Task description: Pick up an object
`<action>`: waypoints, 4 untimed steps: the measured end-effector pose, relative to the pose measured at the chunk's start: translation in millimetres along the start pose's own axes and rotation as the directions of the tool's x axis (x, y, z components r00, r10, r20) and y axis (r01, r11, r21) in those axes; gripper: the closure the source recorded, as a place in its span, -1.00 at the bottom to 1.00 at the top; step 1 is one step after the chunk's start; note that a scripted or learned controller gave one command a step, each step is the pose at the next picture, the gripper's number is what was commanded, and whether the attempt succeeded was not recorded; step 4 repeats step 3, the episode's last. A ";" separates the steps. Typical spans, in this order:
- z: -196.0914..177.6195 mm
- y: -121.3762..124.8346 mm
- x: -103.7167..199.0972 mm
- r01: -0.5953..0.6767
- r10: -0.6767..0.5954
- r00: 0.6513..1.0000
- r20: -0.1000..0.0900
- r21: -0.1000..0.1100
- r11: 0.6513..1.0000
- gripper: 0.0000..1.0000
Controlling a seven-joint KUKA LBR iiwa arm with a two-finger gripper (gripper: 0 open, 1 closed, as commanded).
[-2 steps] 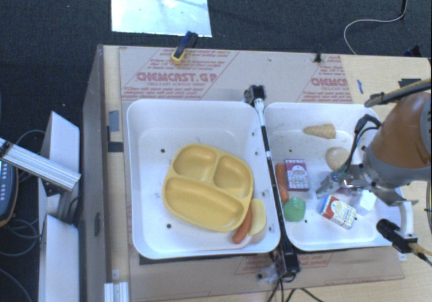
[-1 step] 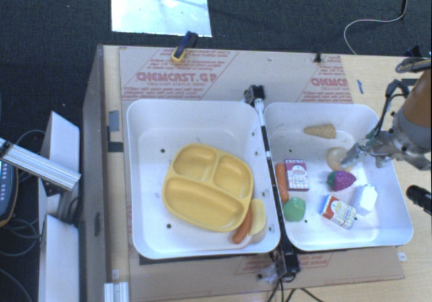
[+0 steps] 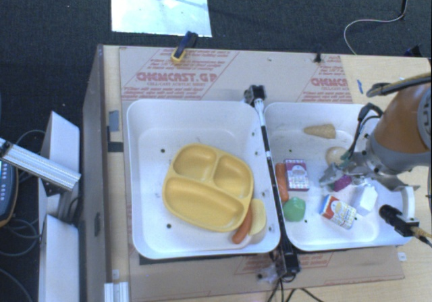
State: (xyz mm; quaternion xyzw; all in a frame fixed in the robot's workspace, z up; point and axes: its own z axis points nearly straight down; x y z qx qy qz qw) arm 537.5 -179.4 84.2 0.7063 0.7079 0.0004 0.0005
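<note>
We note two shallow white bins; the left bin (image 3: pixel 145 159) bears a yellow divided plastic tray (image 3: pixel 206 186), an orange sausage-shaped toy (image 3: pixel 243 226) wedged at its rim; the right bin (image 3: pixel 304 243) holds the loose pieces. The grey arm's gripper (image 3: pixel 339 176) sits low among them, over a small purple object (image 3: pixel 343 182); we cannot tell whether anything is gripped. A red patterned carton (image 3: pixel 295 174), a green round toy (image 3: pixel 294 209) and a white-and-red packet (image 3: pixel 337 211) lie nearby; open floor remains toward the bin's far wall.
</note>
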 end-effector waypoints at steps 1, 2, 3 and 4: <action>-10.6 0.6 -0.4 0.000 0.000 1.000 0.001 -0.002 1.000 1.00; -0.2 72.2 44.9 0.001 -0.001 1.000 -0.001 -0.001 1.000 1.00; -101.0 25.4 139.3 0.002 -0.002 1.000 -0.001 -0.002 1.000 1.00; -101.0 25.4 139.3 0.002 -0.002 1.000 -0.001 -0.002 1.000 1.00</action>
